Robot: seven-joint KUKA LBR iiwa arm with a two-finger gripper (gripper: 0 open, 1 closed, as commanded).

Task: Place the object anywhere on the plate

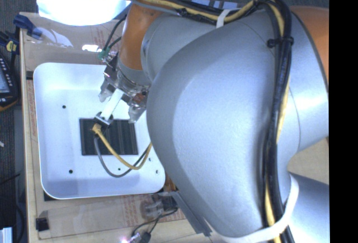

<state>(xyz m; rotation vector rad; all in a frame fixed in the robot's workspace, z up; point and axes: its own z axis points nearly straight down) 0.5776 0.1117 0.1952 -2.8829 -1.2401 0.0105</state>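
Note:
My gripper hangs over the left white bin, near the middle of its right half, low above the floor. The grey arm with its orange band reaches in from the right and covers the right part of this bin. Between the wrist and the bin floor I can make out no loose object. The bare bin floor to the left of the gripper shows a few small dark dots.
The bulk of the arm hides the right side of the bench. A black device and a blue item lie off the bench's left edge. A small connector with wires sits on the front ledge.

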